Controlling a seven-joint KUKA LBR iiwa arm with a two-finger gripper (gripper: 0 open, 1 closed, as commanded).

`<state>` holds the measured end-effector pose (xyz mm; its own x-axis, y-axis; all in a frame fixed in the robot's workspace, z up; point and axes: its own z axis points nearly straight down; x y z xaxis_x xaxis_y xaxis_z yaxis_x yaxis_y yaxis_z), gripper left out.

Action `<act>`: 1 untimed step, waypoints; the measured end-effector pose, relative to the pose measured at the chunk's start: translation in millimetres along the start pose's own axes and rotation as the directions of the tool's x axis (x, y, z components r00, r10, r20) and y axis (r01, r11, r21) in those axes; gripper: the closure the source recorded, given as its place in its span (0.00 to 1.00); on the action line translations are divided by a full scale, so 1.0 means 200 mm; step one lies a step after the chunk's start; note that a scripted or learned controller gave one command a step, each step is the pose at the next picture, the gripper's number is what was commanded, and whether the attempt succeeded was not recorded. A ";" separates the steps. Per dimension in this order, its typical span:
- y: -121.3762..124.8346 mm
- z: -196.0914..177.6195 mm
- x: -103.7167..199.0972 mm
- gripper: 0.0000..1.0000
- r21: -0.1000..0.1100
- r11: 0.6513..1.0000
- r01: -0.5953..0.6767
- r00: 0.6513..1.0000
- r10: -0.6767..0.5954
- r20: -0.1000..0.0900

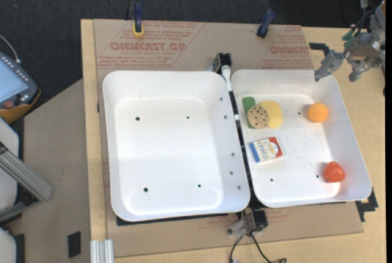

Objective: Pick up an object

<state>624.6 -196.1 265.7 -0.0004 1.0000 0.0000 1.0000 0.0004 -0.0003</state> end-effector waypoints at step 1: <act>0.22 -0.74 -0.05 0.00 -0.021 1.000 0.003 1.000 -0.003 0.008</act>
<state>669.2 -206.4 412.7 -0.0035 1.0000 -0.0084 0.9998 0.0037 0.0208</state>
